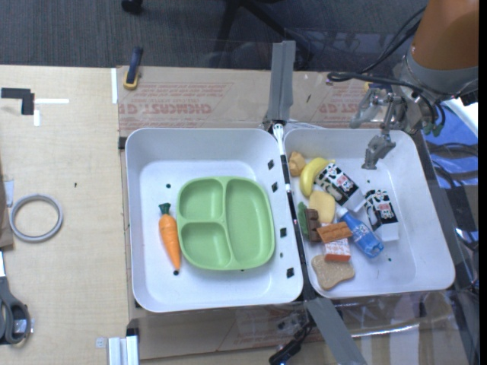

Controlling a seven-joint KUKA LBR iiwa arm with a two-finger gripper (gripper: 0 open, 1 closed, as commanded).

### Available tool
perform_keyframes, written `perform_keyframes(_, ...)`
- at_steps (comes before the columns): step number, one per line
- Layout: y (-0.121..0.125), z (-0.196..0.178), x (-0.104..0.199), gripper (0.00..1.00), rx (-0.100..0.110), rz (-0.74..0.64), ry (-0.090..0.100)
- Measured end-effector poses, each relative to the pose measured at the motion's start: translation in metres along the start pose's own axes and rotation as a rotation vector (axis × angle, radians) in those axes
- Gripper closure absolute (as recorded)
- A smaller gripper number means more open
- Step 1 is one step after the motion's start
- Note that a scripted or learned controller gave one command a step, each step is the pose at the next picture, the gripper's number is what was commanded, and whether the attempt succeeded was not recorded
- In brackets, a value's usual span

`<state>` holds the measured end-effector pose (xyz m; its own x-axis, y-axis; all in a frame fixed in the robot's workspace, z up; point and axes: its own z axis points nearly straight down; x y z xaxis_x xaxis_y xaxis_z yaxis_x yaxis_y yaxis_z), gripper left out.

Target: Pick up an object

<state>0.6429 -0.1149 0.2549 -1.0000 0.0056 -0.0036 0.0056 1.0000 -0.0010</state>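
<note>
The objects sit heaped along the left side of the right bin (426, 204): a curved yellow banana (310, 175), two small cow-print milk cartons (337, 182), a blue bottle (364, 236) lying on its side, a slice of toast (332, 272) at the near edge, plus a few blocky orange and brown pieces too jumbled to name. They overlap, so several shapes are part-hidden. Above the bin's far right corner hangs the gripper (378, 147), its grey metal fingers (373, 154) close together with nothing between them, well clear of the pile. The arm's orange band (449, 21) is cut off by the top edge. Over in the left bin (144, 204), a smooth green three-compartment tray (226, 223) lies flat, with a plastic carrot (170, 236) just beside its left edge. Out on the pale wood bench (61, 143) lies a grey tape ring (33, 217).
</note>
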Motion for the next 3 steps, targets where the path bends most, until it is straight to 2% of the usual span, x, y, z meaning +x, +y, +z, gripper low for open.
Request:
perform_keyframes(1,-0.029,0.141,0.001,0.0,0.0,-0.119,-0.002)
perform_keyframes(2,-0.002,0.159,-0.017,0.0,0.001,0.27,0.001)
perform_keyframes(3,-0.001,0.148,-0.019,1.0,0.001,0.266,-0.011)
